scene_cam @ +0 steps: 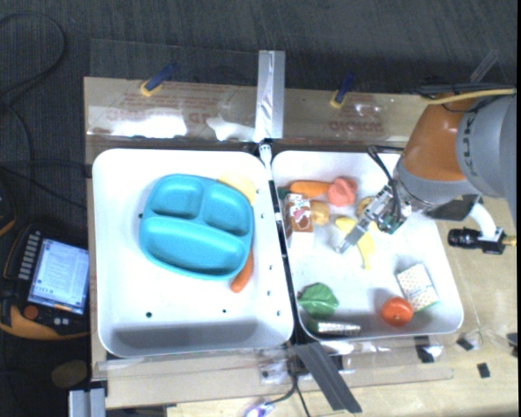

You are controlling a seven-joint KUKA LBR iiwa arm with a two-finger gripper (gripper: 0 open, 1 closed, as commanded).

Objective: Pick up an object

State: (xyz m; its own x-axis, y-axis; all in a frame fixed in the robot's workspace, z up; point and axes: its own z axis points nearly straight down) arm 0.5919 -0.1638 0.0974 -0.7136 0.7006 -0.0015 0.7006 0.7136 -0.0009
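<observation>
My gripper (354,233) hangs low over the middle of the right bin (443,268), its fingers spread open just above a yellow banana piece (365,247). Nothing sits between the fingers. Around it lie a carrot (310,188), a pink peach-like fruit (342,190), a small brown box (299,213), a yellow bit (319,218), a green leafy vegetable (318,300), a red tomato (398,312), a patterned white cube (416,286) and a dark silver tube (337,327).
The left bin (122,320) holds a blue divided tray (197,225) lying face down, with a yellow item (240,185) behind it and an orange carrot-like stick (243,274) at its right. A divider wall (278,233) separates the bins.
</observation>
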